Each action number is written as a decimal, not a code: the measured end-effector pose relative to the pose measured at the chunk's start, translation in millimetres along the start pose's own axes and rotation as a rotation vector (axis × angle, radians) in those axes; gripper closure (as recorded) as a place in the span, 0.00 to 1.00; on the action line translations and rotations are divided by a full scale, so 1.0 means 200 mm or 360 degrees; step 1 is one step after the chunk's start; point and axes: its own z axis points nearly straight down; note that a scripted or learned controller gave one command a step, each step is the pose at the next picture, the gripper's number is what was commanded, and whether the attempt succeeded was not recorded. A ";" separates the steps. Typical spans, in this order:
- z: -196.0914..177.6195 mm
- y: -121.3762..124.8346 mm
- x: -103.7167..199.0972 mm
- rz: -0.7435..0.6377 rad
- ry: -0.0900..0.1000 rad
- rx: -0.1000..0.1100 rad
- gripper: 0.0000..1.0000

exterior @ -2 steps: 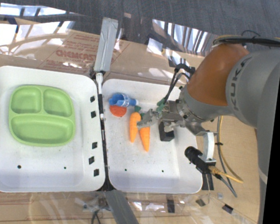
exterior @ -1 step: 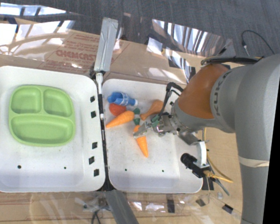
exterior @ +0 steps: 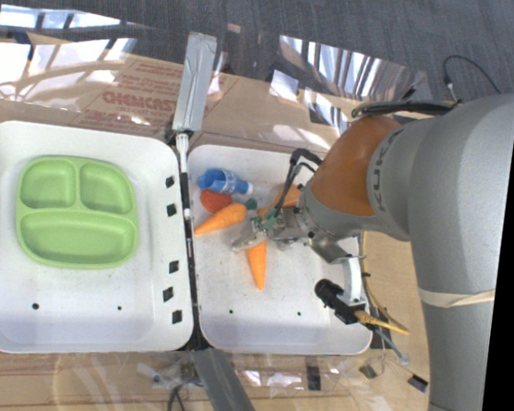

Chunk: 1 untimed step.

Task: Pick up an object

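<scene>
In the right bin [exterior: 270, 327] lie several toys. An orange carrot [exterior: 221, 219] lies slantwise near the bin's left wall, with a red piece [exterior: 214, 200] and a blue bottle-like toy [exterior: 222, 184] just behind it. A second orange carrot [exterior: 257, 263] lies near the bin's middle, pointing toward the front. My gripper [exterior: 255, 237] hangs low over the bin between the two carrots, right at the upper end of the second carrot. Another orange piece [exterior: 291, 197] peeks out behind the wrist, partly hidden by it.
The left bin [exterior: 4, 299] holds a green divided plate [exterior: 78, 212]. A divider wall [exterior: 183, 237] with black clips separates the bins. A black fitting [exterior: 336, 300] sits at the right bin's right side, under the arm. Cardboard lies behind the bins.
</scene>
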 end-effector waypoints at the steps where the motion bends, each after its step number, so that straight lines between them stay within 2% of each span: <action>1: -0.05 0.00 0.00 -0.0007 0.0000 0.0003 1.00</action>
